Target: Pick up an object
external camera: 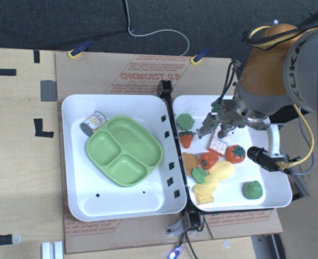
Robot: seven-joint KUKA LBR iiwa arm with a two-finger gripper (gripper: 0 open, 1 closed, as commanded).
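Observation:
My gripper (pixel 216 128) hangs over the middle of the right bin (pixel 277 198), fingers spread apart with nothing between them. Just below it lies a small white card with red print (pixel 219 144). Around it sit toy foods: a green broccoli-like piece (pixel 185 121), a carrot-like orange piece (pixel 186 139), a red tomato (pixel 235 154), a small red pepper (pixel 209 159), a yellow piece (pixel 222 171), an orange slice (pixel 189 162) and a green round piece (pixel 252 189).
The left bin (pixel 75 188) holds a green divided plate (pixel 125 150) and a small can (pixel 93 122) lying at its upper left. A black divider clip (pixel 165 88) sits between the bins. A black cable fitting (pixel 262 158) hangs at the right bin's right side.

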